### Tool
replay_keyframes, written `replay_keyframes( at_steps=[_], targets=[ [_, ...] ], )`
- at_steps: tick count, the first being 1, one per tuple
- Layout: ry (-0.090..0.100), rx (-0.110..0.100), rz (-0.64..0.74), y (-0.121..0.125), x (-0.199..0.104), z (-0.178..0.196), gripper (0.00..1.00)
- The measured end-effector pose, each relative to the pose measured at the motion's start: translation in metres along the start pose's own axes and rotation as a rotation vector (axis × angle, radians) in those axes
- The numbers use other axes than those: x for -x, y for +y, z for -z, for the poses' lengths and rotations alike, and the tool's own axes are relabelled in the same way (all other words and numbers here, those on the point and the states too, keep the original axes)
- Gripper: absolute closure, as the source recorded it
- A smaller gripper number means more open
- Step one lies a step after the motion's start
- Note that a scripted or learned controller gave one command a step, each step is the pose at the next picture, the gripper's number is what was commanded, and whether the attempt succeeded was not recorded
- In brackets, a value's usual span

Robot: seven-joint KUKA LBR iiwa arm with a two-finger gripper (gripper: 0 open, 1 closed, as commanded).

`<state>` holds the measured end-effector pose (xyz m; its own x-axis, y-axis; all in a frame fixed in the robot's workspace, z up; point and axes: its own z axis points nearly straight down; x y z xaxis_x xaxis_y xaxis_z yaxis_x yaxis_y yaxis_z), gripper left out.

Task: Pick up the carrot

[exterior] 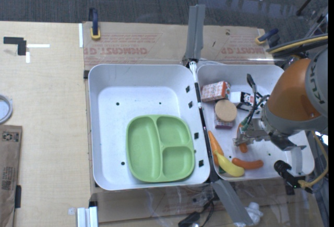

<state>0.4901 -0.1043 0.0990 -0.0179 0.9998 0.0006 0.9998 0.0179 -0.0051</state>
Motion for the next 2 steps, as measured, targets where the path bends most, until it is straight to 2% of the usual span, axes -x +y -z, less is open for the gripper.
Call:
replay_keyframes(
  at_steps=[1, 2],
  targets=[
    [-0.001, 0.002, -0.093, -0.012, -0.084, 0.091, 1.00],
    [-0.002, 0.000, 0.181, -0.011, -0.151, 0.091, 1.00]
  ],
)
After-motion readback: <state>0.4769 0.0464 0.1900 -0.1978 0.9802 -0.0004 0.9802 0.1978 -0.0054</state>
